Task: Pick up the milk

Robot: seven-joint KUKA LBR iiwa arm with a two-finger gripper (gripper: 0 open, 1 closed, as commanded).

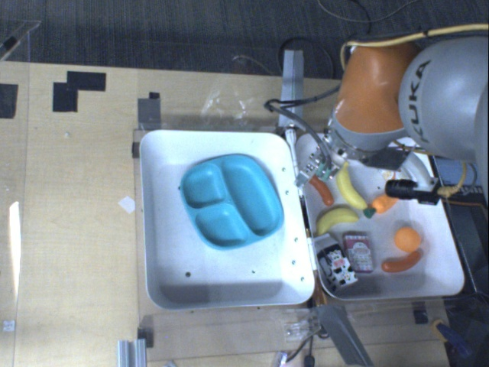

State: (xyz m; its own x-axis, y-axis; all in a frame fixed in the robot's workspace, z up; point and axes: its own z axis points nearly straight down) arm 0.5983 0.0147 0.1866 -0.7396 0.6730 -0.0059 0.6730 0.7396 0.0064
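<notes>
**A:** Starting at the near edge of the right-hand bin (451, 285), what did we have?

**B:** The milk carton (337, 265), the little black-and-white cow-patterned one, sat in that bin's near left corner, close against the wall shared with the left bin (164, 281). Its long axis ran roughly from the near edge toward the far edge, tipped a touch to the right. A pinkish-red packet (359, 252) lay just beside it on the right, nearly touching.

**A:** And moving back from there?

**B:** A sausage (401, 261) and an orange (407, 238) sat out to the right, well clear. Farther in came two bananas (344, 205), one curving across, one standing along the bin, with a carrot (384, 203) beside them and a small red piece (322, 191) by the divider.

**A:** And the tool?

**B:** The gripper (319, 167) hung at the far left of that bin, over the red piece, with the orange-banded arm (405, 82) bulking behind it. Whether it was spread or pressed together, I could not tell; nothing showed between its tips.

**A:** So the relation that mattered?

**B:** The milk lay toward the camera from the gripper, almost straight down the divider wall, with the bananas between them. By my reckoning, the move called for a pull toward the near edge, and the packet left little room.
</notes>
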